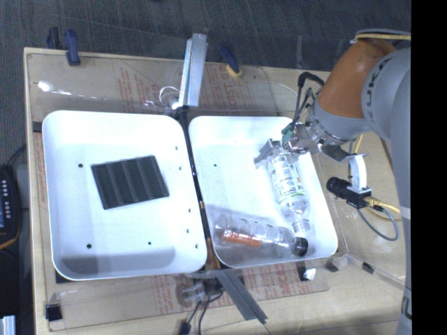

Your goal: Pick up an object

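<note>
Clear plastic bottle [288,184] lies just below the gripper [274,149] in the right bin [230,138], beside 1 clear tube [260,236]. We see a dark pad [130,181] in the left bin [70,145].

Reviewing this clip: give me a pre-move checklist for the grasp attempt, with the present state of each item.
1. Gripper over the right bin: ok, at its far right corner.
2. Target within reach: ok, a clear plastic bottle lies just below the gripper.
3. Bottle between the fingers: not ok, nothing seen held.
4. Finger opening: cannot tell.
5. Neighbours clear of the target: not ok, a second clear bottle lies close to its cap end.
6. Left bin item out of the way: ok, the dark ribbed pad lies apart.
</note>
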You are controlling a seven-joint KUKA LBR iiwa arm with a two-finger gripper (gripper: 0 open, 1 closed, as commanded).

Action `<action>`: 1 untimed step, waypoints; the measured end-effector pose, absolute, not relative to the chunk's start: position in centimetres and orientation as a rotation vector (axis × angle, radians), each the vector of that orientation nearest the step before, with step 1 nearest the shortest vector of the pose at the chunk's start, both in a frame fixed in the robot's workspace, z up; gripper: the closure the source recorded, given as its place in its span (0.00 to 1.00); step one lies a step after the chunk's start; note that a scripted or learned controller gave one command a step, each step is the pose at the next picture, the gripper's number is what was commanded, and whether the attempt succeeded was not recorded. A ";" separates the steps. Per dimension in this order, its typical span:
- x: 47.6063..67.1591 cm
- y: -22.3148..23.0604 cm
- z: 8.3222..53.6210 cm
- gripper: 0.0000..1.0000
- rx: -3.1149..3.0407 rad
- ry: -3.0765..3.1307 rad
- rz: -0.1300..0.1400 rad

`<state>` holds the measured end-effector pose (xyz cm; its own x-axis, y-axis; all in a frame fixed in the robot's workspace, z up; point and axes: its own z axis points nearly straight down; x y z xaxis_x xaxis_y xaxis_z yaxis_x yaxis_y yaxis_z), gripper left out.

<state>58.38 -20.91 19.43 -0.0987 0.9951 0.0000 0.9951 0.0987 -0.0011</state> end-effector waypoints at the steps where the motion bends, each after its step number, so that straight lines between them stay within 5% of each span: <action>1: 60.0 -20.8 18.8 0.00 -2.018 -2.410 0.000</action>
<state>59.96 -20.84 18.80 -0.1757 0.9844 -0.0013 0.9844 0.1757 0.0007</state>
